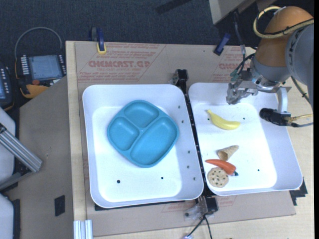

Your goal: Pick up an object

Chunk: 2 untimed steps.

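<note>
In the right bin point(279, 178), a cookie point(218, 177) sits by the near edge, with a red chili pepper point(222, 166) and a cone point(228, 152) just behind. Farther back lies a banana point(223, 122). The gripper point(234, 97) hangs over the far edge, holding nothing; its spread I cannot tell. A blue divided plate point(143, 132) fills the left bin point(99, 133).

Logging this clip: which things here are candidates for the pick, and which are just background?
Job:
claw, above the right bin
banana
cone-shaped piece
red pepper
cookie

Lying about:
blue divided plate in the left bin
handheld screen off the bench
</note>
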{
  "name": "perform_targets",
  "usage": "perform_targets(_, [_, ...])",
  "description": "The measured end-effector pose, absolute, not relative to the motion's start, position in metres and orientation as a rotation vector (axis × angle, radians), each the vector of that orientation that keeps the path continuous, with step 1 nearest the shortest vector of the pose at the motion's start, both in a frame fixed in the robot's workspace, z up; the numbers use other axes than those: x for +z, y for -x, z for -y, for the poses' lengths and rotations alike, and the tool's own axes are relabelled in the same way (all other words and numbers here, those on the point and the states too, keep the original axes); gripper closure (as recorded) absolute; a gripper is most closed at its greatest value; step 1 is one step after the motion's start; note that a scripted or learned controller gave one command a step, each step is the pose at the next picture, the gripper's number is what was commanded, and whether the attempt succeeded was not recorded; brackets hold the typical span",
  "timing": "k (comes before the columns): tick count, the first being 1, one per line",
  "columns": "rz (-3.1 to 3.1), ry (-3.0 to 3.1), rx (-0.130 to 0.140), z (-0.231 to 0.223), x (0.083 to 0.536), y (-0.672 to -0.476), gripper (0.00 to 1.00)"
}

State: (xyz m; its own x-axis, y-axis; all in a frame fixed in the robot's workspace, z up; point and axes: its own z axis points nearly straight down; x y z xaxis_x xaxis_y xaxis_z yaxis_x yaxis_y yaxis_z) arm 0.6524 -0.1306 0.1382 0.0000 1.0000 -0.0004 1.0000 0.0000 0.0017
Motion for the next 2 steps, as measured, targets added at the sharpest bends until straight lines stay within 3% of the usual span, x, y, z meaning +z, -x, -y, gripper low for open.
perform_targets(2, [-2.218, -2.215, 0.007, 0.136, 0.24, -0.662, 1.0])
